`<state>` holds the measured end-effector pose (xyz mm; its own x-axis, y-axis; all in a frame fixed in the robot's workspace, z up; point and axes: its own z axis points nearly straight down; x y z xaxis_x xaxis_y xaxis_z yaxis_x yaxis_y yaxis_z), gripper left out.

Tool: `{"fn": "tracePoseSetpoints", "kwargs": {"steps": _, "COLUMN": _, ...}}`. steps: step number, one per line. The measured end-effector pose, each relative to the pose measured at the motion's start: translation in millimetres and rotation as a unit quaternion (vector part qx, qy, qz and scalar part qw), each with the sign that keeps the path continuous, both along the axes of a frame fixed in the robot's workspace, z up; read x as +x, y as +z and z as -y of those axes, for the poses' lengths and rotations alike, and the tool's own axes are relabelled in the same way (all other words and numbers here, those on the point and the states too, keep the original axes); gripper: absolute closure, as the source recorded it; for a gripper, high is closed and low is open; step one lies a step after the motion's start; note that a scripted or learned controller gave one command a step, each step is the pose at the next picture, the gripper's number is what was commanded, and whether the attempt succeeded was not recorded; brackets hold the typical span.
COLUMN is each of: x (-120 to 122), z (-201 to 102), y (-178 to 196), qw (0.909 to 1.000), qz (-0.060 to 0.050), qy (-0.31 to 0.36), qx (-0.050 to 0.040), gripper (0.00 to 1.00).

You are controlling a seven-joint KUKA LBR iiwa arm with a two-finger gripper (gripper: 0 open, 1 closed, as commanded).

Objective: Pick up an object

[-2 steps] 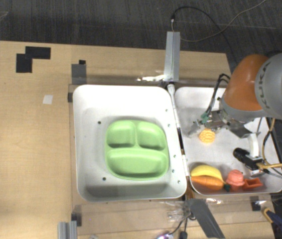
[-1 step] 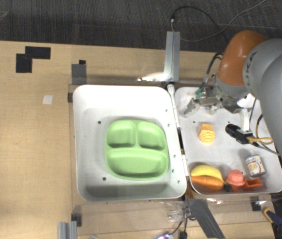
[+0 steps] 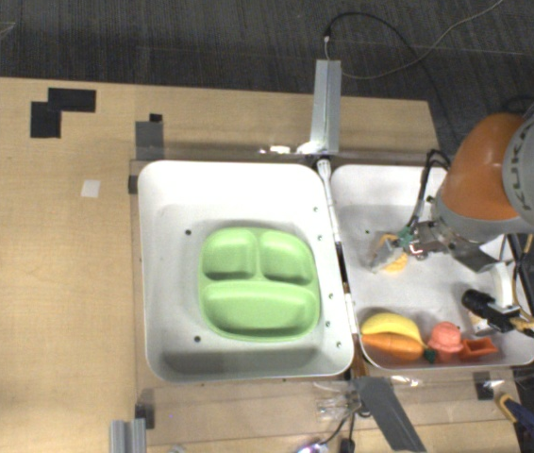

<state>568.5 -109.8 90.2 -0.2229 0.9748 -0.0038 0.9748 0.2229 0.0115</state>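
In the right bin, the gripper sits low over a small yellow piece, finger state indeterminate; the piece appears light, rigid and smooth, so a grasp across its narrow middle is advised.

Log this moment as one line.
arm: over right bin | gripper: low by small yellow piece | banana, orange fruit: near edge | green tray: left bin
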Motion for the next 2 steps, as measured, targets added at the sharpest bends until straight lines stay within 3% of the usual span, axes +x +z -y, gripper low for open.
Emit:
{"fn": "tracePoseSetpoints", "kwargs": {"steps": 1, "x": 31, "z": 2, "y": 76, "qw": 0.9997, "qz": -0.002, "qy": -0.022, "qx": 0.0005, "gripper": 0.0}}
{"fn": "tracePoseSetpoints", "kwargs": {"steps": 2, "x": 26, "z": -10, "y": 0, "qw": 0.9998, "qz": 0.001, "qy": -0.018, "qx": 0.0003, "gripper": 0.0}}
